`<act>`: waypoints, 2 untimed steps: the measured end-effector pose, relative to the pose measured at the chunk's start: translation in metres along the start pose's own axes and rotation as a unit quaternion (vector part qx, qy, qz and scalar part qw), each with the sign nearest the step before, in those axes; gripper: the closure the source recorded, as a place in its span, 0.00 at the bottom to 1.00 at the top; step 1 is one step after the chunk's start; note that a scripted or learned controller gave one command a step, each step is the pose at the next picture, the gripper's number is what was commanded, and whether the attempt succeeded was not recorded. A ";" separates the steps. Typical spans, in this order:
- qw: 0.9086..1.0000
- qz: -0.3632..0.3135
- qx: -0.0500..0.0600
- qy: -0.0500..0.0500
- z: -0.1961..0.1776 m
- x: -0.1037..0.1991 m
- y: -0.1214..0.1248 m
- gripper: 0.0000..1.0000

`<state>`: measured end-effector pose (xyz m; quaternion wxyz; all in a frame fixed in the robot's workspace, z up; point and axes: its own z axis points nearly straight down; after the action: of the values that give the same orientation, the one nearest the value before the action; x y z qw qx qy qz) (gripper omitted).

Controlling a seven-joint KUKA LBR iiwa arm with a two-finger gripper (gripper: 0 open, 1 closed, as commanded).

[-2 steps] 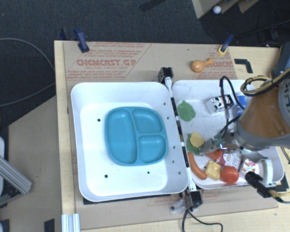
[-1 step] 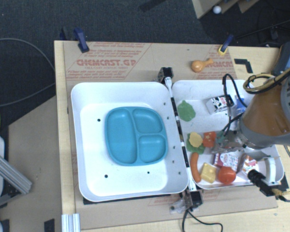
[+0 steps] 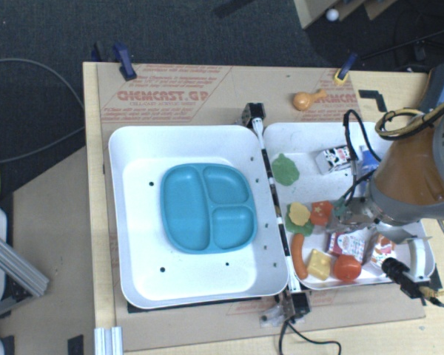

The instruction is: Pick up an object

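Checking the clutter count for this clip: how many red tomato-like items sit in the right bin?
2. One small red tomato beside the yellow piece mid-bin; a larger red tomato near the front edge. The arm covers part of the bin, so more may be hidden.

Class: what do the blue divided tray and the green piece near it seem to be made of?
Blue tray: likely moulded plastic, smooth and slightly glossy, with rounded compartments. Green piece: probably plastic or rubber toy food, matte; too small to be sure.

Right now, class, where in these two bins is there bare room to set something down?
Bare floor rings the blue tray in the left bin. The right bin has a patch beyond the green piece; its near end is crowded with toy food beneath the arm.
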<state>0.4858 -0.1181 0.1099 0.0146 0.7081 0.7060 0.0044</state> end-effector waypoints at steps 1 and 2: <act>1.000 0.000 0.000 0.000 0.000 0.000 0.000 0.00; 1.000 -0.002 0.012 0.007 0.025 0.021 0.043 0.00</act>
<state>0.5291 -0.0980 0.0856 0.0009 0.7068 0.7074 0.0010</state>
